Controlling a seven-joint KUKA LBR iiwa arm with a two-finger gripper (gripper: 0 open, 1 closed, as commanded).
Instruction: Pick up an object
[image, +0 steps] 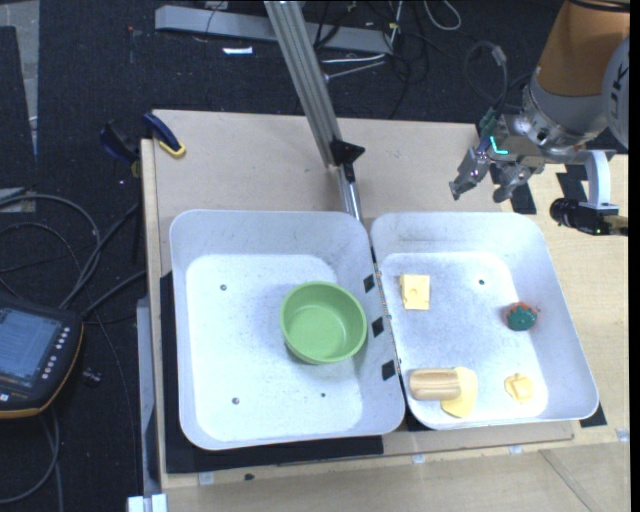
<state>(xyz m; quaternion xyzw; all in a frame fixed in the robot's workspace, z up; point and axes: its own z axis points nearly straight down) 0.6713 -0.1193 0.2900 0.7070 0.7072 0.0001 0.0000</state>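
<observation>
The gripper (487, 183) hangs empty, fingers spread, above the bench beyond the right bin (560, 262) holding a yellow block (415, 291).

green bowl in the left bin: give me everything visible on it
The round light-green plastic-looking bowl sits upright, mouth up, in the left shallow white bin, right of the bin's centre and near the divide with the right bin. Its inside looks smooth, with nothing visible in it. It rests on the bin floor; no other object touches it.
</observation>
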